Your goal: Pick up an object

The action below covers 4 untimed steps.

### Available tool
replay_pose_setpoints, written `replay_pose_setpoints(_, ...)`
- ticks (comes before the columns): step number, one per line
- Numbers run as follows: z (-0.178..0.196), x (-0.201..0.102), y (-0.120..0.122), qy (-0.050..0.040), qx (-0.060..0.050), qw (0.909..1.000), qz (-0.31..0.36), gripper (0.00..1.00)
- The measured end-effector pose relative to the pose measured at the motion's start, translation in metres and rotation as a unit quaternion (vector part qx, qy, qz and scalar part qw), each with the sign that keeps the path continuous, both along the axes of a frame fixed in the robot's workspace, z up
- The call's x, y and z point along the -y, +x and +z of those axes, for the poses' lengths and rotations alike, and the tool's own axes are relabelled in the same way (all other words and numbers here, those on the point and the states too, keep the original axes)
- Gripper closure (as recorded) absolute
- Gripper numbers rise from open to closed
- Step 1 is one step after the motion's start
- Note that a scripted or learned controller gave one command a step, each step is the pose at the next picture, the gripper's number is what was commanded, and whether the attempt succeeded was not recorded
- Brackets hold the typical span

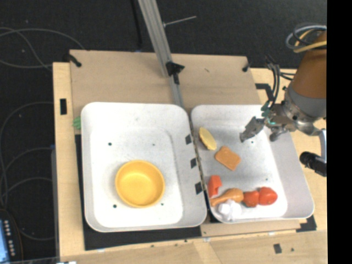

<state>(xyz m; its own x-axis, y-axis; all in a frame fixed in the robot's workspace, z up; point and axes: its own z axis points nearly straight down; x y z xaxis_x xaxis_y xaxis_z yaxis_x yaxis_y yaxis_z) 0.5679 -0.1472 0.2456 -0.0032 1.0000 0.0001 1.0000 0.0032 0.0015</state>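
Objects to pick up lie in the right bin (286, 164), and the gripper (263, 132) hangs over the top part of that bin with nothing between its fingers. Its two dark fingers (250, 130) are spread wide apart, one pointing down to the left and the other sitting closer to the arm. They do not seem to touch any of the things. The grey arm (308, 87) with its orange band comes in from the right side. Closest to the gripper, a little below and to the left, is a flat orange block (227, 158). Just beside it, up and left, is a pale yellow piece (207, 138) near the bin's left wall. Farther down, along the bottom edge of the bin, a small bunch sits close together: a red piece (214, 183), an orange carrot shape (228, 196), a white lump (230, 210) and a red tomato shape (260, 197). The left bin (110, 125) holds a yellow bowl (139, 183), well away from the gripper. Both bins sit side by side on the tan surface (121, 73).
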Motion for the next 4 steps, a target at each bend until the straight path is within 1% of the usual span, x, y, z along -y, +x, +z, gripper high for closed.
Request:
replay_pose_setpoints(1, 0.0, 0.0, 0.0, 0.0001, 0.0, 1.0, 0.0, 0.0)
replay_pose_setpoints(2, -0.043, -0.001, -0.005, -0.001, -0.002, 1.0, -0.002, 0.0)
replay_pose_setpoints(3, -0.086, -0.004, -0.006, -0.001, -0.002, 1.0, -0.002, 0.0)
replay_pose_setpoints(4, -0.137, -0.003, -0.007, -0.0006, -0.002, 1.0, -0.002, 0.0)
